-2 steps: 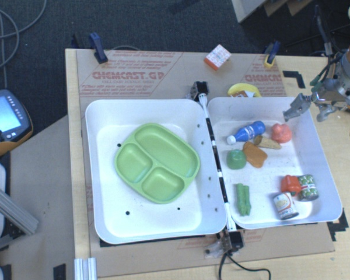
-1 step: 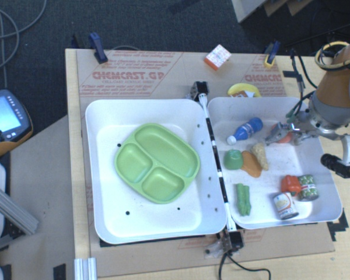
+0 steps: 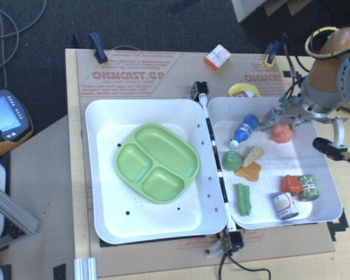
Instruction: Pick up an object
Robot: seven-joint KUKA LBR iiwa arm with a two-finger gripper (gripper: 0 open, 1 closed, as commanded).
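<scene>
The pincer [image 3: 280, 119] hangs low over the right bin [image 3: 329, 182], at its far edge, just above a round pink-red toy [image 3: 282, 133] that looks like a small fruit. I cannot tell if the pincer is wide or narrow, because the arm hides it, and nothing shows between its tips. That pink-red toy seems to be the thing it wants, since it sits right under the pincer. Just left of the toy lies a blue and white bottle [image 3: 244, 130]. Nearer the front of that bin are a green ball [image 3: 232, 160], an orange piece [image 3: 248, 171], a green pod [image 3: 243, 198] and a small can [image 3: 285, 205]. The left bin [image 3: 105, 156] holds a green plate with three parts [image 3: 157, 163].
</scene>
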